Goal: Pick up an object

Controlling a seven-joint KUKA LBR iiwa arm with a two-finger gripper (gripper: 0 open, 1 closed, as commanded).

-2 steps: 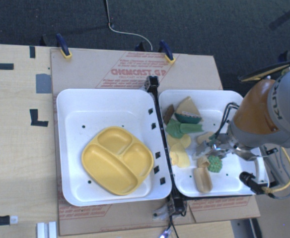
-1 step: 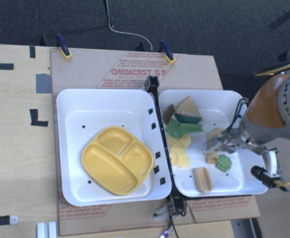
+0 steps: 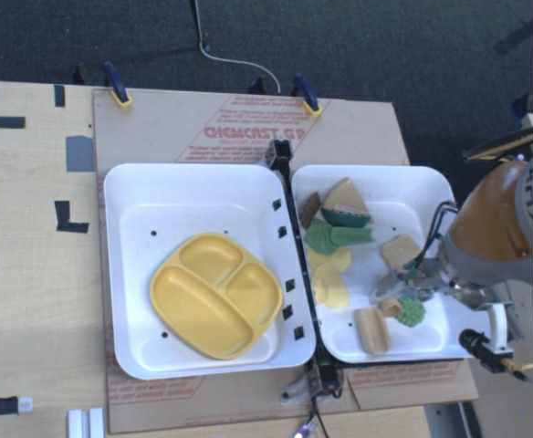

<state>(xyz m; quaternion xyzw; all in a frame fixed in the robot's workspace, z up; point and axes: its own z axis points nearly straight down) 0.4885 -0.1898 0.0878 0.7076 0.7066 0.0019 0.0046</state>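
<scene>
Reaching in from three o'clock, the grey arm (image 3: 490, 222) hangs its pincer (image 3: 403, 286) low over the right bin (image 3: 431, 185), among a loose clutter of small toys. Whether the pincer is released or clenched cannot be told from this slanted view, and nothing can be seen held in it. Just beside its tip, toward five o'clock, lies a small green knobbly piece (image 3: 412, 312), with a tan block (image 3: 399, 251) at twelve o'clock of the tip and a tan cylinder (image 3: 372, 330) at seven o'clock. Farther toward nine o'clock sit yellow pieces (image 3: 329, 276), a green leafy toy (image 3: 332, 237) and a tan wedge (image 3: 344, 197). The left bin (image 3: 120, 245) bears a yellow divided plate (image 3: 214, 293). The green knobbly piece looks the likeliest target: probably light, rigid plastic or foam, bumpy enough to hold against slipping, yet small and prone to roll. A grip across its widest middle would likely suit best, taking care not to nudge the tan cylinder.
</scene>
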